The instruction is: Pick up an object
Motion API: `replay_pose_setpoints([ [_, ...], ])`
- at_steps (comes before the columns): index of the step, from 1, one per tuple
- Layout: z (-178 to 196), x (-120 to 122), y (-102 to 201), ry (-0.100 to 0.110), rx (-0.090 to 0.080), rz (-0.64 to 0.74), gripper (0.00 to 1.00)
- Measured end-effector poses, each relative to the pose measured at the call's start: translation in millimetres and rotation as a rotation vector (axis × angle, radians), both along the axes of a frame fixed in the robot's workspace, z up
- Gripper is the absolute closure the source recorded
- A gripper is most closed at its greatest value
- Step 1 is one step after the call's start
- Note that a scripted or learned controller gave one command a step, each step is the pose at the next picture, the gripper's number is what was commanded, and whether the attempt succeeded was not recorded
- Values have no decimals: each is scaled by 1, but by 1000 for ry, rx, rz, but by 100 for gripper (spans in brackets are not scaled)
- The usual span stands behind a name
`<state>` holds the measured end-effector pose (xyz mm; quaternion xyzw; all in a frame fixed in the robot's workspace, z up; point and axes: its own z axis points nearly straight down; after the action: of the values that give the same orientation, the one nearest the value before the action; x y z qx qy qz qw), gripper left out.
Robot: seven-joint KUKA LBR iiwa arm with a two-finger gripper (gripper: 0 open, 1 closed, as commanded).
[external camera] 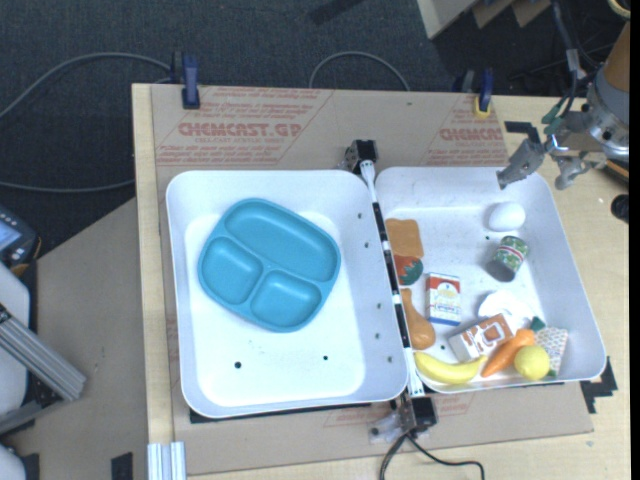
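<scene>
My gripper (546, 165) hangs at the far right edge of the right bin (455, 190), above its back corner, with its two fingers spread open and nothing between them. Just below it lies a white egg (506, 215). Beneath the egg stands a small can (509, 255). Further toward the front are a small red and white box (444, 299), a carton (481, 337), a carrot (508, 350), a lemon (533, 362) and a banana (447, 369). A bread slice (405, 238) and a hot dog (417, 319) lie along the bin's left wall.
The left bin (190, 348) holds a blue divided plate (268, 264). Two blue clamps (189, 80) (484, 90) grip the board's back edge. A black hinge (362, 154) joins the bins at the back. Cables run over the dark floor behind.
</scene>
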<state>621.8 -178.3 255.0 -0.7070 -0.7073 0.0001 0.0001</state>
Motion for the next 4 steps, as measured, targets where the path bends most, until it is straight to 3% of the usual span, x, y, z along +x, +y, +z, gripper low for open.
replay_pose_setpoints([
  [1, -63, -26, -42, 7, 1, -4, 0],
  [2, -173, -54, -20, 11, 5, -1, 0],
  [3, -155, -50, -22, -2, -1, -1, 100],
  [4, -133, 14, -44, 3, 0, 3, 100],
])
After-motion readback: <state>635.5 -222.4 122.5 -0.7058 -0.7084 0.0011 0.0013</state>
